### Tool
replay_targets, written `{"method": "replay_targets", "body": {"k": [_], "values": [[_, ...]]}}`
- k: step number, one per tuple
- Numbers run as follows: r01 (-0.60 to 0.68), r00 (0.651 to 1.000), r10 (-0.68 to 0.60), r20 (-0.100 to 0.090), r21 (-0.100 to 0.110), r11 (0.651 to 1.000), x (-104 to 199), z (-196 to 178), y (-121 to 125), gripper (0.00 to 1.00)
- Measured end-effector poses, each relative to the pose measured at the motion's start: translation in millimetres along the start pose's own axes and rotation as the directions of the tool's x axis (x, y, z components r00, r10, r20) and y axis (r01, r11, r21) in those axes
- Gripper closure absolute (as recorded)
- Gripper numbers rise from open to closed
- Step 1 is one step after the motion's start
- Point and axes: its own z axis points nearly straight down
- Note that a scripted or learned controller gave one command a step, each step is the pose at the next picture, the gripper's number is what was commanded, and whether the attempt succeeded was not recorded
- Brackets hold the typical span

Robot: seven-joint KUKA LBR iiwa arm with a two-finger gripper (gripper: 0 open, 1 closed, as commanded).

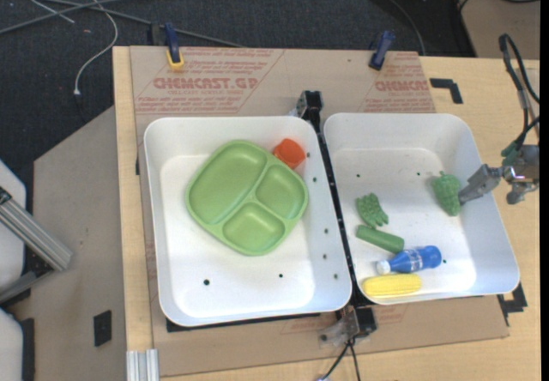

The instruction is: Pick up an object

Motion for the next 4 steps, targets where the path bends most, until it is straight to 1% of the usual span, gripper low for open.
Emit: {"method": "replay_targets", "body": {"k": [1, 2, 3, 4], "values": [[0.004, 1.000, -0.004, 0.004, -0.012, 1.000, 1, -6, 2, 0.00], [0.004, 1.000, -0.004, 0.001, -0.007, 1.000, 8, 39, 6, 0.00], [0.004, 1.000, -0.004, 0.001, -0.008, 1.000, 11, 81, 5, 0.00], [0.004, 1.000, -0.004, 0.001, -0.006, 1.000, 12, 140, 14, 0.00]]}}
